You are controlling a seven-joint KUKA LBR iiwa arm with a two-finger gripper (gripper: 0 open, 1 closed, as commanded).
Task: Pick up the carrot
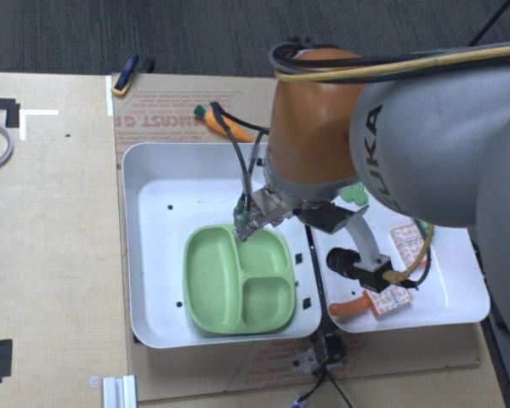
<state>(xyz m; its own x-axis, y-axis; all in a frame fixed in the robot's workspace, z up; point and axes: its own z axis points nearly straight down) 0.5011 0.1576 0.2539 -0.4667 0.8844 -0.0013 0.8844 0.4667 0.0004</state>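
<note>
The carrot (350, 308) lies in the right bin (459, 300), near its front wall and just right of the divider. The green tray (217, 283) sits across that divider in the left bin (153, 228). The gripper (248, 219) hangs over the tray's back edge; I cannot tell its state.

The arm (391, 134) overhangs the right bin (459, 308); a green divided tray (212, 283) fills the left bin's (153, 228) near-right corner, leaving its far-left floor open.

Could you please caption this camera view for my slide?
Arm's hand hovers over green tray in left bin; carrot lies in right bin.
</note>
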